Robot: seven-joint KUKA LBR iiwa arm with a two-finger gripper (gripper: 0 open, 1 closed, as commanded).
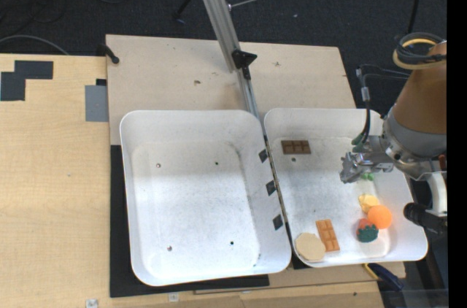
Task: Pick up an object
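The gripper (357, 166) hangs over the right bin (321, 125), near its right wall; can't tell how the fingers are set. The bin's near right corner has an orange ball (379, 216), a red and green toy (367, 231), a waffle (327, 234) and a tan disc (311, 247); a brown chocolate bar (295, 147) lies apart, further back.

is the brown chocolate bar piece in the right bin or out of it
In. The flat brown chocolate bar piece lies on the floor of the right shallow white bin, near its far edge, apart from the end effector.
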